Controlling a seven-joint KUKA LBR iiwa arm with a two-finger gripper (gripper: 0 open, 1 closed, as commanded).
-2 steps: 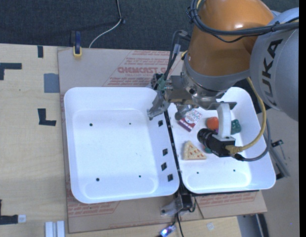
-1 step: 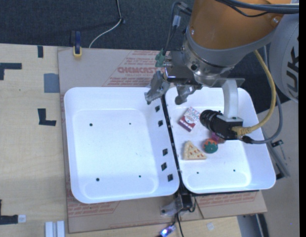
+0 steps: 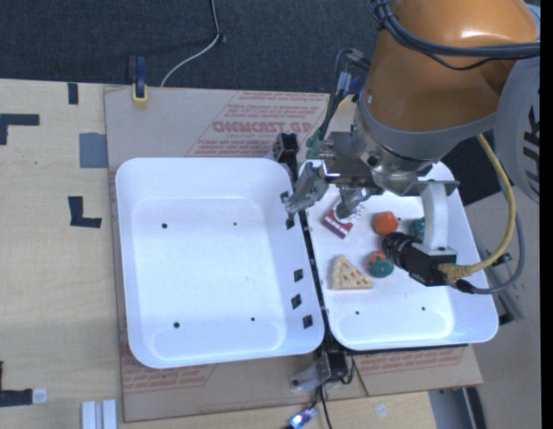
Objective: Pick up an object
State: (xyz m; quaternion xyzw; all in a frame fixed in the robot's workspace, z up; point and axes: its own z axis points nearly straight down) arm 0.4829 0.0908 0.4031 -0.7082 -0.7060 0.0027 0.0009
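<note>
My gripper (image 3: 328, 201) hangs over the left part of the right bin (image 3: 410, 324), its two metal fingers spread apart with nothing between them. Just under its right finger lies a small red and white block (image 3: 337, 224). An orange ball (image 3: 385, 222) sits to the right of that block. A yellow pizza-slice toy (image 3: 349, 275) lies nearer the front of the bin, and a small green and red toy (image 3: 380, 262) rests beside it. The arm's orange band and grey wrist hide the back of the right bin.
The left bin (image 3: 205, 257) stands beside the right one, with a black clipped divider edge (image 3: 303, 275) between them. Both rest on a cardboard sheet (image 3: 240, 123) over the wooden bench. A black camera module with a yellow cable (image 3: 423, 262) hangs from the wrist above the right bin.
</note>
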